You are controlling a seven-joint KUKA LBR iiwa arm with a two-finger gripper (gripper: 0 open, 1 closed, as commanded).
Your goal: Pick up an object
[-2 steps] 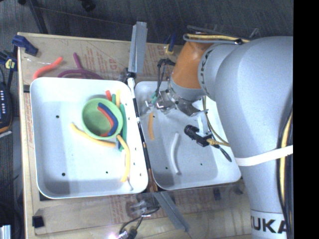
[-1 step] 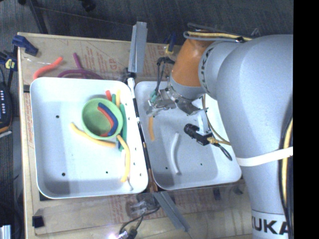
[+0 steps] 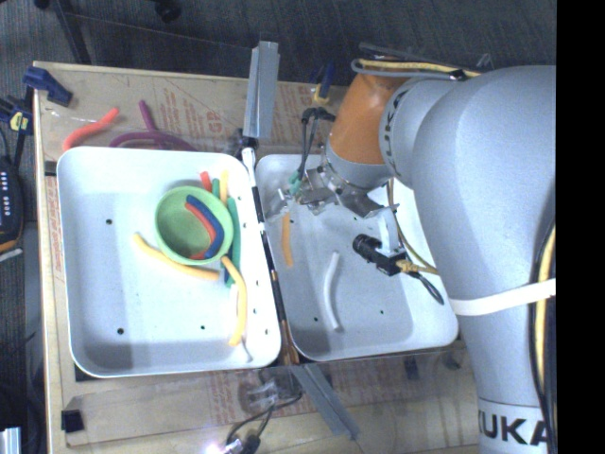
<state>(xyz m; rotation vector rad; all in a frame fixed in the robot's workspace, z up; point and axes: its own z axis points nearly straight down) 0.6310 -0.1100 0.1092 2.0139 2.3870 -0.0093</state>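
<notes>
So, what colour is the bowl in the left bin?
The bowl is green, with red and blue curved pieces inside it; the camera view shows this clearly.

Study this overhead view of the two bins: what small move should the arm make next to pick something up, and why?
Probably a short shift toward the orange strip, then a descent onto it. The gripper sits at the upper left corner of the right bin, and that strip lies just below it near the bin's left wall, apart from the white strip. Whether anything is gripped yet cannot be seen.
</notes>
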